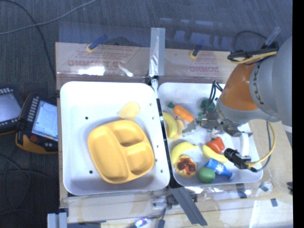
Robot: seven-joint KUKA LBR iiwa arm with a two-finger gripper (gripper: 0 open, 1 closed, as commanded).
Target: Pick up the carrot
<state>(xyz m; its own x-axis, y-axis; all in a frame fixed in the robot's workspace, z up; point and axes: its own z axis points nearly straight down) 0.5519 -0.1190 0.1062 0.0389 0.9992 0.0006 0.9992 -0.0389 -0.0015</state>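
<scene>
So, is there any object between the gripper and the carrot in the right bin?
Nothing visible does. The carrot lies in the upper left part of the right bin, and the gripper is just to its lower right. The yellow bananas lie beside that path, not across it.

**Bench with 2 white bins**

The bench [109, 61] is a pale brown board, and 2 shallow white bins sit on it side by side, their inner walls touching. The left bin [76, 99] and the right bin [167, 95] fill most of the board. A clear plastic sheet with 2 yellow-and-blue clips [96, 43] lies along the far strip. The bench stands on dark grey carpet [57, 8].
</scene>
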